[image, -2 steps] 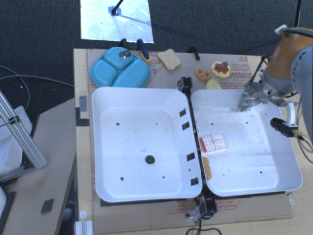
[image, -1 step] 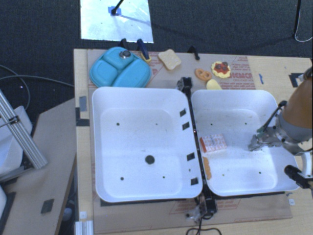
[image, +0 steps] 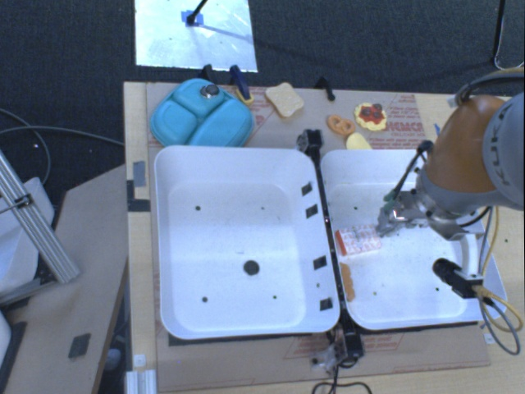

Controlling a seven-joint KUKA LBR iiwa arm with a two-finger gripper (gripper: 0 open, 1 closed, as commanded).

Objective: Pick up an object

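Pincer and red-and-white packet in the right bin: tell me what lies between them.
Nothing: in the camera view the pincer hangs at the red-and-white packet's right end, over bare right bin floor.

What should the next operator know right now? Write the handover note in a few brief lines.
Gripper: low in the right bin, just right of the red-and-white packet; whether it is open or shut cannot be made out.
Things: packet flat on the right bin's floor near the divider; a small orange-brown piece below it; a dark round disc in the left bin.
Done: nothing seen lifted.
Left: grasp one object, probably the packet, and raise it.
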